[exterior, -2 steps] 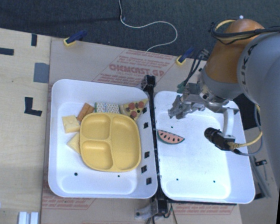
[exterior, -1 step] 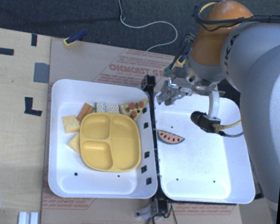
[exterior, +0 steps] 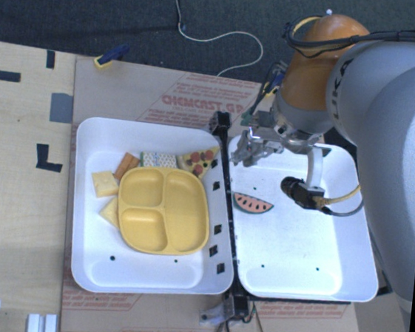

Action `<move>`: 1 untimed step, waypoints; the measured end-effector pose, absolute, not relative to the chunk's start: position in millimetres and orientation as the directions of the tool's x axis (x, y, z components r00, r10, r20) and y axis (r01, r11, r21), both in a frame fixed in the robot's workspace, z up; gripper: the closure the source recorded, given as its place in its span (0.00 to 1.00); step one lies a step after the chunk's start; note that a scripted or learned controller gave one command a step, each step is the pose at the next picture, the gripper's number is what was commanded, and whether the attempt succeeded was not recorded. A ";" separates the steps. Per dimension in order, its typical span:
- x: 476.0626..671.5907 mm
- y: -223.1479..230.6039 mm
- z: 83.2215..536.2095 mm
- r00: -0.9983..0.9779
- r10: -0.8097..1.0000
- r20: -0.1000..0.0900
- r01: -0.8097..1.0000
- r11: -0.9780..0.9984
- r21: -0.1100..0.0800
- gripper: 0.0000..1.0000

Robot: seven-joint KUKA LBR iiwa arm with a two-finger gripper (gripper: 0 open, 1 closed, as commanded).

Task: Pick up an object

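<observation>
A watermelon slice [exterior: 252, 203] lies flat in the right bin [exterior: 307, 273], near its left wall. My gripper [exterior: 252, 152] hangs over the far left corner of that bin, above and slightly behind the slice, with nothing visible between its fingers. In the left bin [exterior: 92, 260] a yellow divided plate [exterior: 164, 210] sits in the middle. Behind and left of the plate lie a pizza slice [exterior: 200, 161], a patterned piece [exterior: 158, 160], an orange-brown stick [exterior: 126, 165] and pale crackers [exterior: 105, 184].
The big grey arm [exterior: 390, 130] with its orange band covers the right bin's far right side. A black cable end [exterior: 299, 192] hangs over the right bin's middle. Both bins rest on a cardboard sheet [exterior: 163, 93]. A white cord [exterior: 207, 35] trails behind.
</observation>
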State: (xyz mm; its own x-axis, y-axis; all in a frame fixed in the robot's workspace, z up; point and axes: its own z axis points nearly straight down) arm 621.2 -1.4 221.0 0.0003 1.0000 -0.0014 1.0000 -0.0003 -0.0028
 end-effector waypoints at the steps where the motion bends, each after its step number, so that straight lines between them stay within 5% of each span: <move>1: 630.9 4.3 229.1 -0.001 1.000 0.000 1.000 0.001 0.000 1.00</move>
State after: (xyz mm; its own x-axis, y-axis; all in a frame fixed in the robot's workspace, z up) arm 630.9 4.3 229.1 -0.0014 1.0000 -0.0003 1.0000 0.0014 -0.0003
